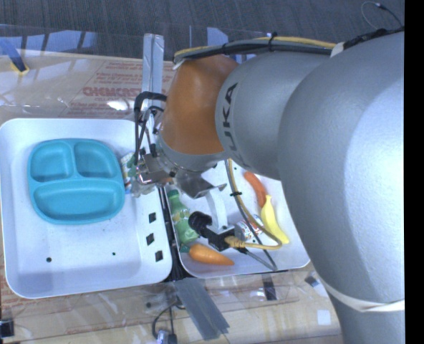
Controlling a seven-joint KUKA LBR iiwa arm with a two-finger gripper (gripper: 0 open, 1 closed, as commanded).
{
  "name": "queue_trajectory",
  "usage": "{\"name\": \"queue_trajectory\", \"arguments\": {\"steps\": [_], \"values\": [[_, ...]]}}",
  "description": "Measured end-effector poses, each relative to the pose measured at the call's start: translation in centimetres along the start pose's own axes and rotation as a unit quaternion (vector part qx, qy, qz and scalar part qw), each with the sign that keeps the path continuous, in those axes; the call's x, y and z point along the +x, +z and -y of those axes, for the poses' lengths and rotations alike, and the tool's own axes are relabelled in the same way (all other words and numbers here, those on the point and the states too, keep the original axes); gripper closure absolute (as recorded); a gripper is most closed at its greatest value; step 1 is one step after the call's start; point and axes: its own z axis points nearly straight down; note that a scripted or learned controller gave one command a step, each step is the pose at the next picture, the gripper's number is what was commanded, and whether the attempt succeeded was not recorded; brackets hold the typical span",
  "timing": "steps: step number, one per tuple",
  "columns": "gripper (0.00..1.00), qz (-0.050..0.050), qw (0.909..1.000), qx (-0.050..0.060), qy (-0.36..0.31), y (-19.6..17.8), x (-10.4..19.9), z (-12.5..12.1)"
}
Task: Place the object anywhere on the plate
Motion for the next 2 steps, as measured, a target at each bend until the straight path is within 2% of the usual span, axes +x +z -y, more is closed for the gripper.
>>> {"name": "queue_trajectory", "arguments": {"steps": [1, 2], "values": [[1.00, 0.000, 0.9996, 0.000, -0.028, 1.0, 0.6, 2.5], [1.00, 0.001, 0.9887, -0.002, -0.150, 0.6, 2.9, -2.8]]}}
